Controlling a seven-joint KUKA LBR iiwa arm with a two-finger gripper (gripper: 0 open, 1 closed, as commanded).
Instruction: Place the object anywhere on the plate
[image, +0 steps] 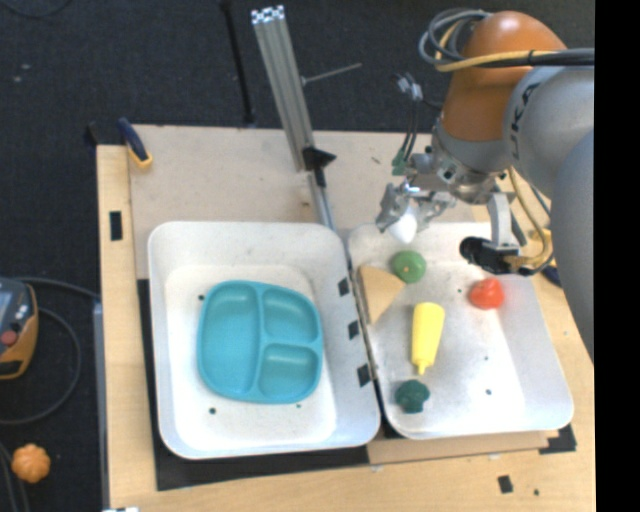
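So the gripper (403, 216) hangs over the far left corner of the right bin (540, 400), and from this slanted view I cannot tell how it is set or whether anything sits in it; a pale blur at its tip may be part of the tool itself. Just below and beside it lies a green round toy (408, 266), the closest candidate for the object to move, with a tan wedge (377, 290) touching the bin's left wall a little further toward the camera. Further out from the gripper toward the camera lie a yellow corn-like piece (426, 336) and a dark green broccoli-like piece (411, 396); off to its right rests a small red tomato-like ball (486, 293). The teal divided plate (232, 340) waits well to the gripper's left, in the middle of the left bin (170, 420). To do this step well, I judge the arm should come straight down centred on the green toy, since a round shape can squirt sideways if caught off-centre, and the wedge and bin wall nearby leave little room. After closing, a clean vertical lift should clear the ridge between the bins before travelling left, and any of the plate's compartments will serve.
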